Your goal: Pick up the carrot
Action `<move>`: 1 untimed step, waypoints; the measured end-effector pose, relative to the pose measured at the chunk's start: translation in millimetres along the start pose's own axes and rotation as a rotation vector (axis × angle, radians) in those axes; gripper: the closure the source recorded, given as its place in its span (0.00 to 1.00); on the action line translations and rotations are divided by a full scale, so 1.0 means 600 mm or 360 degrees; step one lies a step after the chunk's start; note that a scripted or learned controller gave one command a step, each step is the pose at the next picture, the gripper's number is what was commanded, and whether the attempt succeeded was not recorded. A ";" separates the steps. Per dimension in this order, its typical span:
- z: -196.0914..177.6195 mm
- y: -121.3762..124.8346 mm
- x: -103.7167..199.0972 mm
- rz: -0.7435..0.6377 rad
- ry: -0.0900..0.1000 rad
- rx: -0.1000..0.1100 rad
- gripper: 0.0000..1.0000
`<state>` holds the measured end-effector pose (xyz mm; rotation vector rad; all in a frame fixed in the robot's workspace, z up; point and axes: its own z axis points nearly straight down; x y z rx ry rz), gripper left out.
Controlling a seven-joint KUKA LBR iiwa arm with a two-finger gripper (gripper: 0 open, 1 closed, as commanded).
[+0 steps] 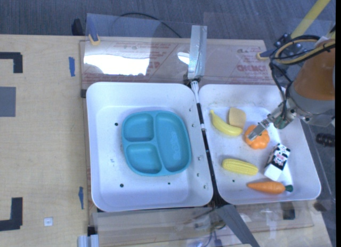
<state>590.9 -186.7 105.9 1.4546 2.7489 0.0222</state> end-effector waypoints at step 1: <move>-0.026 0.006 -0.008 -0.0001 -0.0033 -0.0020 1.00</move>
